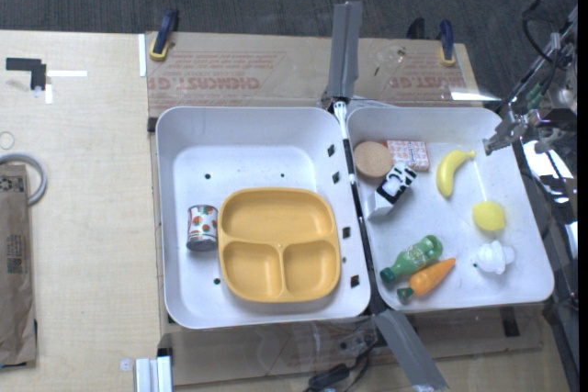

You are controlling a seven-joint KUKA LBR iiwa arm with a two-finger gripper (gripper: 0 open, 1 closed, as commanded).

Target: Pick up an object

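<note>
The right bin (528,197) holds a banana (453,171), a yellow lemon (489,216), a white lump (493,258), a green bottle (412,258), an orange carrot (432,276), a tan round block (374,160), a pink box (407,151) and a black-and-white item (396,185). My gripper (508,131) hangs over the bin's far right corner, right of the banana and apart from it. Nothing shows in its grasp.
In the left bin (170,197) lie a yellow divided plate (277,245) and a small printed can (202,227). A grey divider (344,60) stands behind the bins. Cables and arm parts (551,87) crowd the right edge. A brown bag (14,262) lies far left.
</note>
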